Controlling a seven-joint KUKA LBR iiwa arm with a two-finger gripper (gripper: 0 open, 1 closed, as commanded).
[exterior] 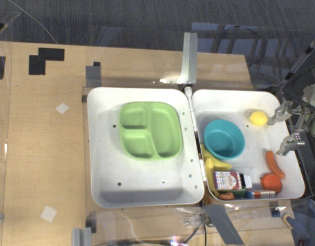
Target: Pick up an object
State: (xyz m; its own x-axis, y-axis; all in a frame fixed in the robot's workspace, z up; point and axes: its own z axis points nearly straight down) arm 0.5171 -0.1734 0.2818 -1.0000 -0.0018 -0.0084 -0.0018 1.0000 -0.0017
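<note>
Gripper [284,132] at right bin's [249,97] right edge, fingers spread wide, holding nothing.
Yellow ball [258,118] lies just left of the fingers; orange sausage [274,164] lies just below them (teal bowl [224,139] sits mid-bin). Green divided plate [149,130] occupies left bin [103,183].

We saw two white bins, the left bin [103,186] and the right bin [295,186], on a pale wood table [39,152] marked with black squares [44,60]. The divided plate [149,129] was light green, the bowl [224,139] teal. We noted a yellow ball [258,118], an orange sausage [274,164], a red-orange round fruit [271,182] and a red-and-white printed box [228,180].
</note>
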